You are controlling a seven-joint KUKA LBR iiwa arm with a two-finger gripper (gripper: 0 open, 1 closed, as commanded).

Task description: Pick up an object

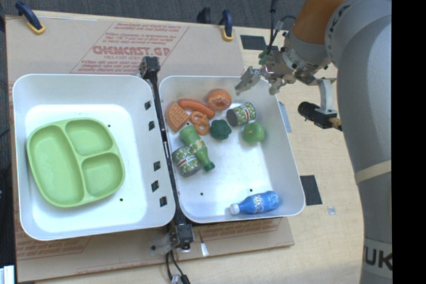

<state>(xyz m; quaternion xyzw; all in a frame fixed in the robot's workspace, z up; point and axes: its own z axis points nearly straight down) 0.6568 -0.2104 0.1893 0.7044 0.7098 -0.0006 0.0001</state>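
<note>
Red "CHEMCAST GP" print on the cardboard sheet (133, 46), white "KU" letters on the arm (376, 259)

a wooden bench (319, 236) bears printed cardboard (133, 50) under two white bins (80, 223).

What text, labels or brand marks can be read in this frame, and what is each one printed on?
"CHEMCAST GP": red print on the brown board behind the bins; the smaller red lines around it are too blurred to read.
"UK": white letters, cut off by the edge, on the arm.
Labels on the blue bottle, the green bottle and the two cans: too small to read.
</note>
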